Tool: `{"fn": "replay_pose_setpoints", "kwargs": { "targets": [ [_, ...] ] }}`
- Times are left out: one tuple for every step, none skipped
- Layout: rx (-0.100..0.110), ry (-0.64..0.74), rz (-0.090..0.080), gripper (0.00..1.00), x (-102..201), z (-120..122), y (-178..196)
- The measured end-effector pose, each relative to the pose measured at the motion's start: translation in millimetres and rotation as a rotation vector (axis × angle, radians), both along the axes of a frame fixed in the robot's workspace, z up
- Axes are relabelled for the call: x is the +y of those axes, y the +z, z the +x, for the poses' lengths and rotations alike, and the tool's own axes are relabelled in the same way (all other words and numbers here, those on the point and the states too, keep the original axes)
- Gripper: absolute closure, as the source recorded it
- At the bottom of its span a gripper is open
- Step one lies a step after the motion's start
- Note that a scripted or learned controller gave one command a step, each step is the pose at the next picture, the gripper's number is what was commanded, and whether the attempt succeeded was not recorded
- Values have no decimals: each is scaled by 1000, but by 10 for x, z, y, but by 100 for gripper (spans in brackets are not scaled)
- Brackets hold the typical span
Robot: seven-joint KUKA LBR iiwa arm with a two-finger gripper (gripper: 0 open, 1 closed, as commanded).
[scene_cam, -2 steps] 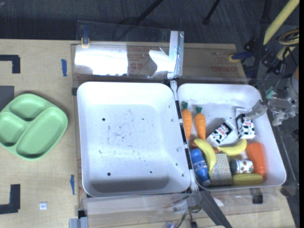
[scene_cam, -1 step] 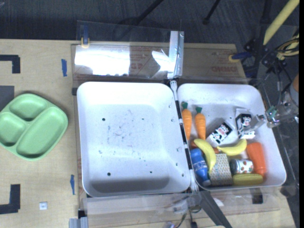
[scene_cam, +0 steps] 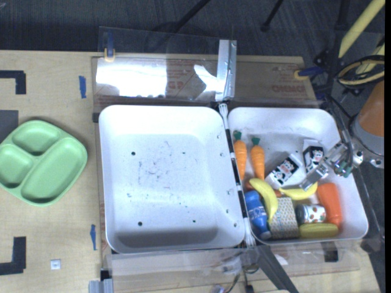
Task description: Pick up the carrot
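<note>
Slanted overhead view onto both bins

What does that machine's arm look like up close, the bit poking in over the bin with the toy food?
At the view's right edge an orange band shows above a grey wrist section. From it a small silvery metal tool with two thin fingers juts out over the shallow white right-hand bin. The tool looks bare metal with dark joints. Markings are too small to make out.
</note>
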State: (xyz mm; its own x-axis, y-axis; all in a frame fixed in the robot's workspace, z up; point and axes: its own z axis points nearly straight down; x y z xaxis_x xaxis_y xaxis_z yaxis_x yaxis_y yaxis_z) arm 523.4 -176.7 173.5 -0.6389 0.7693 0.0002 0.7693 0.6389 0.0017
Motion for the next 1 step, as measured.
{"fn": "replay_pose_setpoints", "kwargs": {
  "targets": [
    [-3, -416, -1, 0, 214, 646, -126]
  ]
}}
